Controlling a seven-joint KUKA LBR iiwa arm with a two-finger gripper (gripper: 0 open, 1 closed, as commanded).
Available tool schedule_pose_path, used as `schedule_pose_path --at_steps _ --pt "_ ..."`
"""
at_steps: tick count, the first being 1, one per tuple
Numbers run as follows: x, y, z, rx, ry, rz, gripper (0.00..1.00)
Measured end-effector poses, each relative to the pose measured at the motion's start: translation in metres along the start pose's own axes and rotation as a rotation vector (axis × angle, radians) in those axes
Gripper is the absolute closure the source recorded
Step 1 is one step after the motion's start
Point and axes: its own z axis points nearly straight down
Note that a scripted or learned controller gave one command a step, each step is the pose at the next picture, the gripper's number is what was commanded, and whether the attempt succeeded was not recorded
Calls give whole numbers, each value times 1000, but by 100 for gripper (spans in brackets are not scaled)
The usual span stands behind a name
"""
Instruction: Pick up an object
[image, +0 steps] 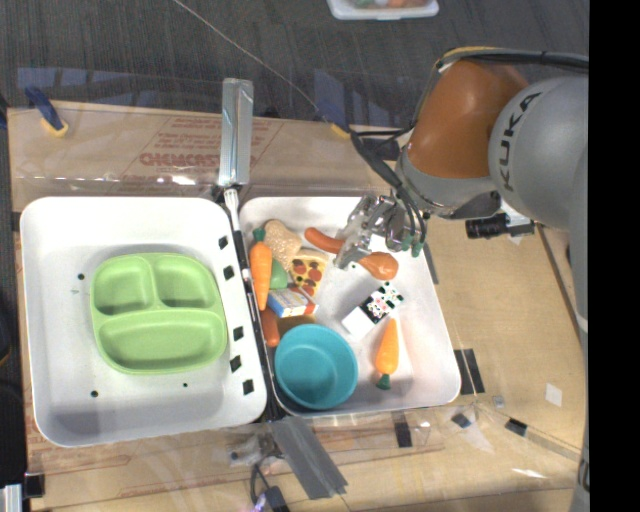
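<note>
1. Progress. You see nothing lifted: every object lies on the floor of the right bin (440, 330), so, judging from this, the pick is not yet made and the grasp, the lift and the carry all remain.
2. Gripper. Your gripper (372, 232) hangs over the upper middle of the right bin, its metal fingers pointing down and to the view's left. Whether they are spread or pressed together you cannot tell, and no object shows between them.
3. Nearest objects. A sausage (322, 239) lies just left of the fingertips; a drumstick-shaped piece (379, 265) lies just below them. Either is a likely target.
4. Other contents. A long carrot (260, 273) lies along the bin's left wall, a small carrot (387, 347) near the right side, a blue bowl (315, 365) at the near edge, and a black-and-white carton (373, 307) between them.
5. Arm pose. The grey arm (545, 150) enters from the view's right, the orange band (460, 115) above the wrist, which tilts down into the bin.
6. Left bin (50, 300). It holds a green divided plate (157, 313), well apart from the gripper.
</note>
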Motion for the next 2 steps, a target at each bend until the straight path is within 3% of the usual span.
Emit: schedule_pose_path --at_steps 1,2 --pt "64 26 3 -1 0 -228 100" --pt "112 68 18 0 2 -45 100"
